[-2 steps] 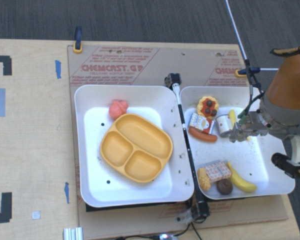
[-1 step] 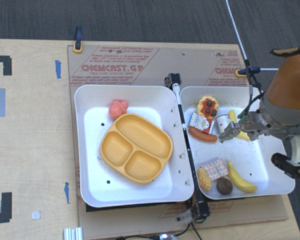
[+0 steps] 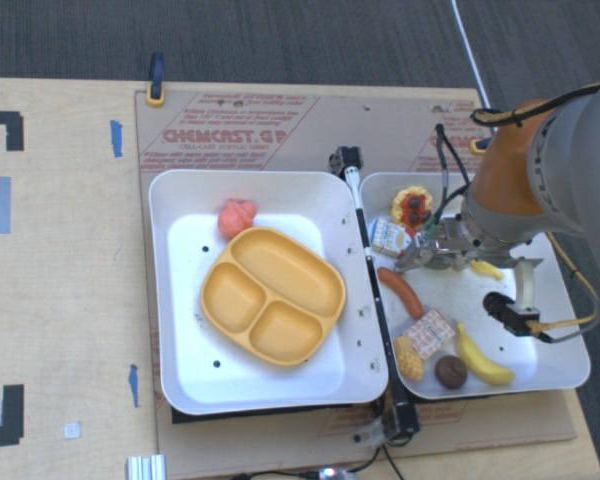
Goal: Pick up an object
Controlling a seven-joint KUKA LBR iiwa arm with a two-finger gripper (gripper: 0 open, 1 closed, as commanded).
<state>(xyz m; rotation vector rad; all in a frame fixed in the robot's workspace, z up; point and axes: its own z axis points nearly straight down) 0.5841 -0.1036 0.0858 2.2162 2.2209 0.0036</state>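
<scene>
**A:** While the arm hangs over the bin [image 3: 555,353] on the camera's right, where do you find your tool?

**B:** You find the tool [image 3: 423,255] low in that bin, just up and to the right of the sausage [image 3: 401,291]. You cannot tell how far it is open, nor whether it has hold of anything.

**A:** And how does the sausage lie?

**B:** It lies flat on the bin floor, close to the wall beside the other bin [image 3: 165,268]. Its long axis runs on a slant. One end points up and left in your view toward a small blue-and-white carton [image 3: 388,236], which sits just above the sausage. The other end points down and right toward a patterned box [image 3: 431,333].

**A:** What else do you have around the sausage?

**B:** Below it a corn cob [image 3: 409,358] touches the patterned box. Further down and right of it sit a brown round thing [image 3: 451,371] and a banana [image 3: 481,358], side by side. Well above the sausage, past the carton, is a yellow piece with red spots [image 3: 413,206]. To its right, beyond the tool, a small yellow thing [image 3: 487,268] peeks out from under the wrist.

**A:** And to its left?

**B:** Well left of the sausage, in the other bin, you have a yellow divided plate [image 3: 280,268]. A pink lump [image 3: 237,216] sits at the plate's upper edge. Both bins rest on the pale worktop [image 3: 60,268].
</scene>
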